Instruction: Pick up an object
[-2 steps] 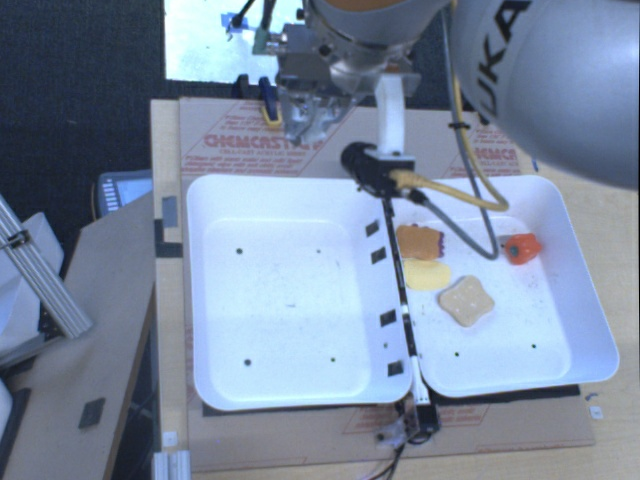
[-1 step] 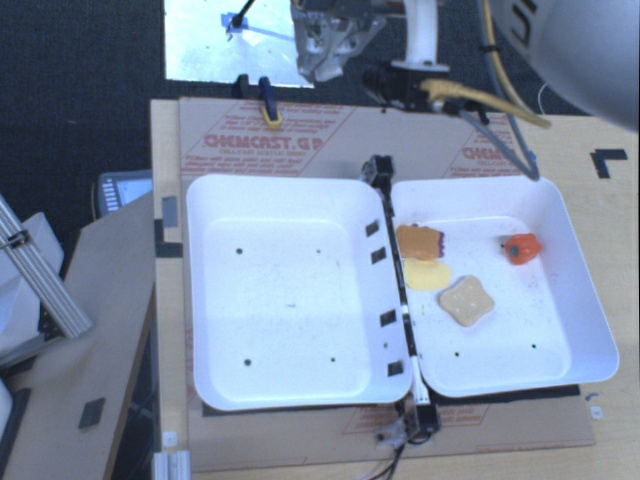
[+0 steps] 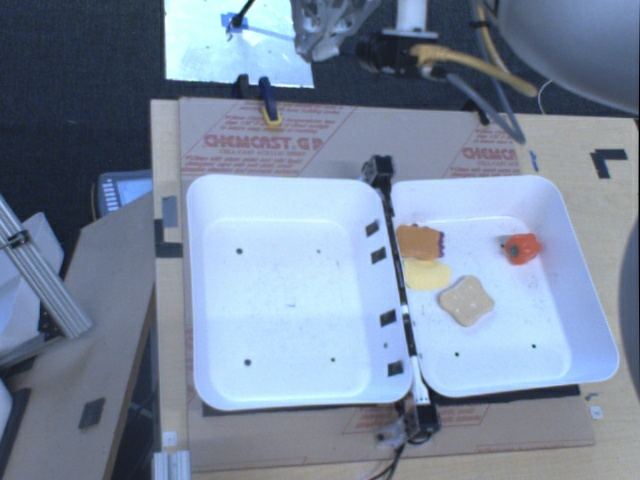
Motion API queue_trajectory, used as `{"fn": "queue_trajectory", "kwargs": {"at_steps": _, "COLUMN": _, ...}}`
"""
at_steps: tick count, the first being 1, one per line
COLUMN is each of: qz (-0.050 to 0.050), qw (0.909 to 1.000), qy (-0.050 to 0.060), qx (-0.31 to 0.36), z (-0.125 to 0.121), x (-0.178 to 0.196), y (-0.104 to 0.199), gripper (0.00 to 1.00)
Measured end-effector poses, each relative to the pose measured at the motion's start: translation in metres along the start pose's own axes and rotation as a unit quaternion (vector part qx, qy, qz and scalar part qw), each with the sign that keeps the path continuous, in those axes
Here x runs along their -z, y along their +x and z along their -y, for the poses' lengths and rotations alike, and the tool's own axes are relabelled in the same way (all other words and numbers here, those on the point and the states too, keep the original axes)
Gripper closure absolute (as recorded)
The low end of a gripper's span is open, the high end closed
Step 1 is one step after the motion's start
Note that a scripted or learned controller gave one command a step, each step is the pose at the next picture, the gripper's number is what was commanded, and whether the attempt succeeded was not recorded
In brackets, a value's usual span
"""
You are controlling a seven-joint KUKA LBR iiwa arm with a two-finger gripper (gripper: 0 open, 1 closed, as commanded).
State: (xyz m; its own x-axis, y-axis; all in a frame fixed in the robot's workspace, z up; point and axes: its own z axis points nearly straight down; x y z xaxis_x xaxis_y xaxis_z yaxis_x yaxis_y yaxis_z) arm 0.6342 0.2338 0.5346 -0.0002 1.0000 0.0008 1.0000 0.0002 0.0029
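Gripper [image 3: 322, 30] hangs beyond the surface's far edge, jaw state not discernible; nearest pickable object, the orange toy [image 3: 419, 241], lies well toward the near edge in the right bin [image 3: 575, 268].

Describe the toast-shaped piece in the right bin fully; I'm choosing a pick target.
The toast slice looks like toy bread: pale tan face, slightly darker crust edge, roughly square with rounded corners. It lies flat on the floor of the right bin, turned diagonally, near the middle. Its upper left corner meets or slightly overlaps the flat yellow piece; nothing else touches it.
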Motion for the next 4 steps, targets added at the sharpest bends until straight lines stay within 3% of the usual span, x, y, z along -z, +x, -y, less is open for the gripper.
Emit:
{"fn": "queue_trajectory", "kwargs": {"at_steps": 2, "qz": 0.000, "qw": 1.0000, "qy": 0.000, "qx": 0.000, "z": -0.034, "x": 0.001, "y": 0.000, "gripper": 1.00}}
{"fn": "queue_trajectory", "kwargs": {"at_steps": 3, "qz": 0.000, "qw": 1.0000, "qy": 0.000, "qx": 0.001, "z": -0.034, "x": 0.001, "y": 0.001, "gripper": 0.00}}
{"fn": "queue_trajectory", "kwargs": {"at_steps": 4, "qz": 0.000, "qw": 1.0000, "qy": -0.001, "qx": 0.003, "z": -0.034, "x": 0.012, "y": 0.001, "gripper": 1.00}}
